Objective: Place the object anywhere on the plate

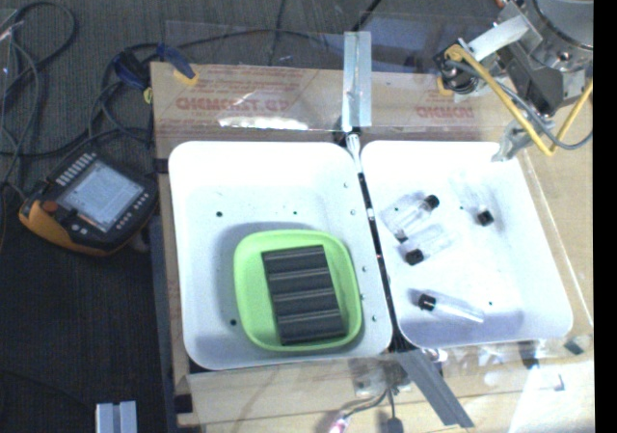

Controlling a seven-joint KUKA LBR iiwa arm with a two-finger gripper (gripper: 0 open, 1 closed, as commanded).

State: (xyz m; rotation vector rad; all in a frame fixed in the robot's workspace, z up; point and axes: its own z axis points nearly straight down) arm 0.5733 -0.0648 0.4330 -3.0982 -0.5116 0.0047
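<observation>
Gripper (509, 144) sits above the right bin (540, 257)'s back corner; can't tell its opening or any load. 4 clear vials (416, 209) lie scattered there, none on the green plate (249, 262) in the left bin (198, 229). Pick the isolated front vial (449, 306). Cables and a pendant (92, 202) sit left of the bench.

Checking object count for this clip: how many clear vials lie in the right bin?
4, as far as I can tell: one upper middle, one mid-bin, one near the front, one upper right. They are transparent, so another may go unseen.
</observation>
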